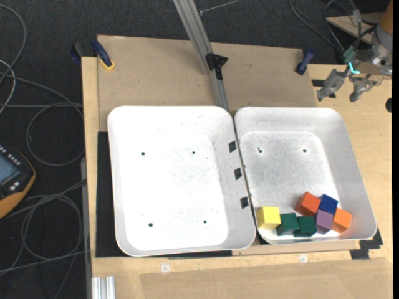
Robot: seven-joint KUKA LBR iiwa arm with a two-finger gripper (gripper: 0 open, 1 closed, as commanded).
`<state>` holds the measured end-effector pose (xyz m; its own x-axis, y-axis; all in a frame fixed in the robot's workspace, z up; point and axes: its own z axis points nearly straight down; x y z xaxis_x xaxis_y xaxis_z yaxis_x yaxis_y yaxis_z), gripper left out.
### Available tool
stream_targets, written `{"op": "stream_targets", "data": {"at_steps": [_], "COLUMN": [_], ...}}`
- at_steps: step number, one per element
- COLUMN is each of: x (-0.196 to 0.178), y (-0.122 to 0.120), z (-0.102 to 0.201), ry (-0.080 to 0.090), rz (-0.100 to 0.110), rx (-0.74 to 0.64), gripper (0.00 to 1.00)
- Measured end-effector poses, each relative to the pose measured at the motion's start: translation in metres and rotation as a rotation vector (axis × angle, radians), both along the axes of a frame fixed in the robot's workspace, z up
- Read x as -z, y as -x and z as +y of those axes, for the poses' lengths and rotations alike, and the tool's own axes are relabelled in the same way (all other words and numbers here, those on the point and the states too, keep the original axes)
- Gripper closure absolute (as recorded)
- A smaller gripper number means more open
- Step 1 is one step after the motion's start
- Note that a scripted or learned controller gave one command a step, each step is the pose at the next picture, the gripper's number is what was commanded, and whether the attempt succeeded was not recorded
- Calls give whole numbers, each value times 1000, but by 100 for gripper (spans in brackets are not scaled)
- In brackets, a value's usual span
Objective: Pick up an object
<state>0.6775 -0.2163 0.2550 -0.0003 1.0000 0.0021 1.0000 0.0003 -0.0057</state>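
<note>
Several small blocks are huddled in the near right corner of the right bin (349, 142): a yellow block (269, 216), two green blocks (297, 224), a red-orange block (308, 203), a blue block (328, 203), a purple block (325, 219) and an orange block (342, 219). My gripper (344, 90) hangs above the bench beyond the right bin's far right corner, well away from the blocks. Its two fingers are spread apart and nothing sits between them.
The left bin (124, 167) lies beside the right one, with black clips along their shared edge. A slanted metal pole (198, 36) rises from the back middle. Blue clamps (103, 57) hold the board's far corners. Cables and a handheld device (12, 179) lie on the floor at the left.
</note>
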Motion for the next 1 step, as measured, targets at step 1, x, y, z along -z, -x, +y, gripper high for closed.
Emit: {"op": "stream_targets", "data": {"at_steps": [1], "x": [-4], "y": [-1], "z": [0], "ry": [3], "rz": [-4], "rx": [-2], "gripper": [0]}}
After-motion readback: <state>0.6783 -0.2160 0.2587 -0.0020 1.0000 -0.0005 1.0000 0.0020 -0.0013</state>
